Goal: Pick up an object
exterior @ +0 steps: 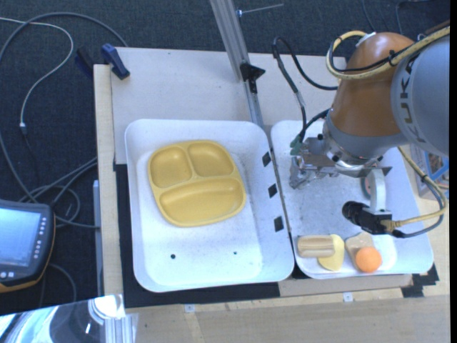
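The arm's orange and grey wrist hangs over the back half of the right bin [314, 213], and the gripper [308, 171] shows beneath it near the bin's left wall. At that bin's front edge lie a tan block [315, 246], a yellow wedge [331, 257], a pale piece [355, 245] and an orange ball [368, 260], all well in front of the gripper. Nothing is visible between the fingers. A yellow divided plate [196, 183] lies in the left bin [207, 252].
A black cable connector [363, 217] hangs over the right bin just behind the orange ball. A metal pole [235, 41] rises at the back between the bins. Black clips sit on the wall between the bins. A screen device [21, 241] sits at far left.
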Robot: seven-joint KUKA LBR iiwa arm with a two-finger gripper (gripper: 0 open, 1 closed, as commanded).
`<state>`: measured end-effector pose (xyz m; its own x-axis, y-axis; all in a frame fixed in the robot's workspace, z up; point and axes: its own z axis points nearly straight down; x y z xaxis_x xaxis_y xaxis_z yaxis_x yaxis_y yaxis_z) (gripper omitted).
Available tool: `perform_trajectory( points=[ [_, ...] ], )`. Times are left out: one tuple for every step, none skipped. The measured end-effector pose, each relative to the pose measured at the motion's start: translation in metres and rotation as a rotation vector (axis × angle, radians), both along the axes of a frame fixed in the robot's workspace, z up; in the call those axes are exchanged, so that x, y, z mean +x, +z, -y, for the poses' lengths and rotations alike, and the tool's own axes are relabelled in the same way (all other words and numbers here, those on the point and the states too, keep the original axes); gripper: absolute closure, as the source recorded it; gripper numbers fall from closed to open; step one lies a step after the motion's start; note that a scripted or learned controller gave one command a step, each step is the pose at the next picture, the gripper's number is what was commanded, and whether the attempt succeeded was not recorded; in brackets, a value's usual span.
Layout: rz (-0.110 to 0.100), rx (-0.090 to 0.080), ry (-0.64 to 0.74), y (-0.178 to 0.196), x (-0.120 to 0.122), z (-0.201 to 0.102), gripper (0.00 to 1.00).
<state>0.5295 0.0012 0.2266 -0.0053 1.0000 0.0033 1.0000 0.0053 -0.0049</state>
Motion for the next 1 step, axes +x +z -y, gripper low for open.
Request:
perform_trajectory(
  points=[
    [0.004,0.000,0.003,0.0109,-0.0114,-0.0572,1.00]
  ],
)
